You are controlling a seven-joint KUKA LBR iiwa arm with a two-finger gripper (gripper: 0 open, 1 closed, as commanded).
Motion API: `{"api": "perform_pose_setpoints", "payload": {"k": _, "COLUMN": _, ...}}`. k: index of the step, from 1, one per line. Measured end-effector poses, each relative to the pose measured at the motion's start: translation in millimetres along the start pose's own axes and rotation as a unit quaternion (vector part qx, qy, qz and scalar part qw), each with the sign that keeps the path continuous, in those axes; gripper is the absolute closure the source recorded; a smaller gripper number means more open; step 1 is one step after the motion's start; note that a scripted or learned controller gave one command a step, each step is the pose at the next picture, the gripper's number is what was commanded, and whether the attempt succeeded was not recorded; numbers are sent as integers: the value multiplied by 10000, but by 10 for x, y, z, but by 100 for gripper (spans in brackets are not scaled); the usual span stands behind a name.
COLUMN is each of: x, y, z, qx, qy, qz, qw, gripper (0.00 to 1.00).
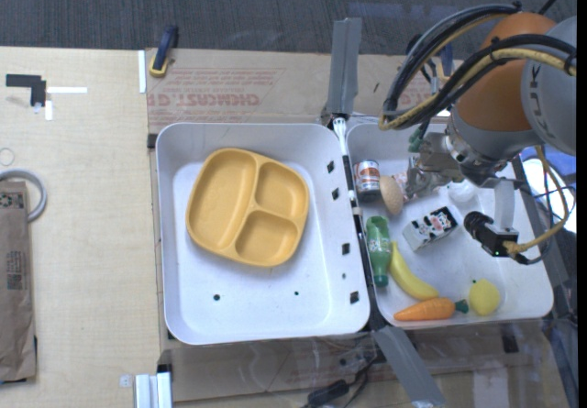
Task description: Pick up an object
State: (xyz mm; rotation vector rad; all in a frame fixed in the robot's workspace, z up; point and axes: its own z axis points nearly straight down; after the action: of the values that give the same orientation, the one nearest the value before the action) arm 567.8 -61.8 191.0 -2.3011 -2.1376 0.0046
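The right bin (541,301) holds a small can (368,179), a tan rounded object (393,194), a green bottle (378,248), a banana (410,277), a carrot (427,310), a lemon (484,296) and a white box with dark print (430,226). My gripper (424,179) hangs over the upper middle of this bin, just right of the tan object and above the white box. The wrist and cables cover its fingers.
In the left bin (183,305) lies a yellow divided plate (248,205). A metal divider (345,76) stands between the bins at the back. Cardboard (229,85) lies behind the left bin. The arm's cables (449,39) loop over the right bin's back.
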Motion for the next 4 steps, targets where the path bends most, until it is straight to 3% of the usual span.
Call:
{"api": "perform_pose_setpoints", "payload": {"k": 1, "x": -350, "y": -313, "z": 202, "qx": 14, "qy": 2, "qz": 1041, "qw": 9946, "gripper": 0}}
{"api": "perform_pose_setpoints", "payload": {"k": 2, "x": -946, "y": 41, "z": 657, "qx": -78, "qy": -13, "qz": -952, "qw": 9954, "gripper": 0}}
{"api": "perform_pose_setpoints", "payload": {"k": 3, "x": -801, "y": 386, "z": 952, "qx": -48, "qy": -5, "qz": 447, "qw": 9990, "gripper": 0}}
{"api": "perform_pose_setpoints", "payload": {"k": 4, "x": -620, "y": -53, "z": 513, "qx": -3, "qy": 2, "qz": -125, "qw": 9999, "gripper": 0}}
